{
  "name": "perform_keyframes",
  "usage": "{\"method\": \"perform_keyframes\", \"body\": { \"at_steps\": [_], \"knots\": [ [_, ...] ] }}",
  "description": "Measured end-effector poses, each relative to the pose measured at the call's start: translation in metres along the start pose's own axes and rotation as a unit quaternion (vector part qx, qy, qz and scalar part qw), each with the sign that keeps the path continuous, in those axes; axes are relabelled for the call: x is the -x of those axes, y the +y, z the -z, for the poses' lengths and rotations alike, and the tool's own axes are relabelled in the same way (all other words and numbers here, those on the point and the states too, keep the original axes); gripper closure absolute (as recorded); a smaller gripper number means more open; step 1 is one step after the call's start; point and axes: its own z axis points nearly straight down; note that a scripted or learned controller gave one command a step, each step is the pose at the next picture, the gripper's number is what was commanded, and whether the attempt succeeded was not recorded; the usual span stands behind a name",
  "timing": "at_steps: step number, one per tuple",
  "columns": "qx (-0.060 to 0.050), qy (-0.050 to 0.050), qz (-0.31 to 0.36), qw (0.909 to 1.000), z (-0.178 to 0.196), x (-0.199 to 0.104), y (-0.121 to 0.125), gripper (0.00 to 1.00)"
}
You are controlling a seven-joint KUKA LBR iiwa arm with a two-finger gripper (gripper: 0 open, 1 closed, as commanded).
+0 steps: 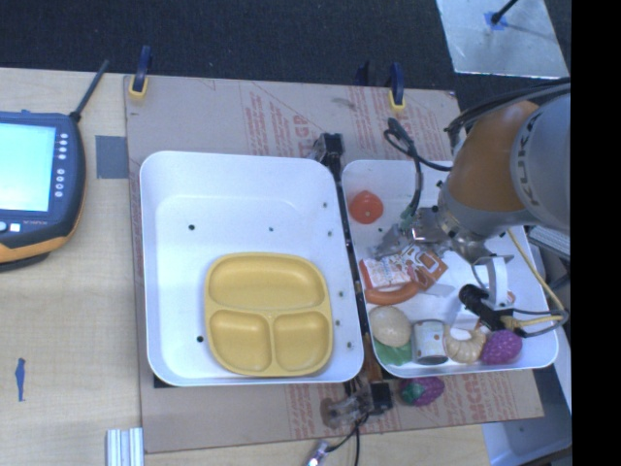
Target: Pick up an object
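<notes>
Red-and-white printed packet [392, 271] lies in right white bin [539, 289], touching the pincer [409, 235] just above it; can't tell pincer's state. Orange round ball [366, 207] near. Yellow divided plastic tray [269, 313] in left white bin [175, 212].

The arm [514, 163] comes in from the right edge of the view, grey casing up top with the orange band bulging just above the wrist, and it slants down and leftward over the right bin [543, 352]. The wrist sits low over that bin's middle, closer to its far edge than to its near one. The gripper [412, 236] hangs below the orange band, its metal tip pointing toward the bin's left wall. Dark cables loop from the wrist up toward the far rim. From this angle the tip is a small bright cluster, too tangled to read finely.
</notes>
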Motion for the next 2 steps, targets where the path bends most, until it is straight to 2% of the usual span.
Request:
{"method": "perform_keyframes", "body": {
  "at_steps": [1, 2],
  "knots": [
    [-0.003, 0.0, -0.001, 1.0, -0.003, 0.022, 0.034, 0.0],
    [-0.004, 0.0, 0.0, 1.0, -0.004, 0.029, 0.012, 0.0]
  ]
}}
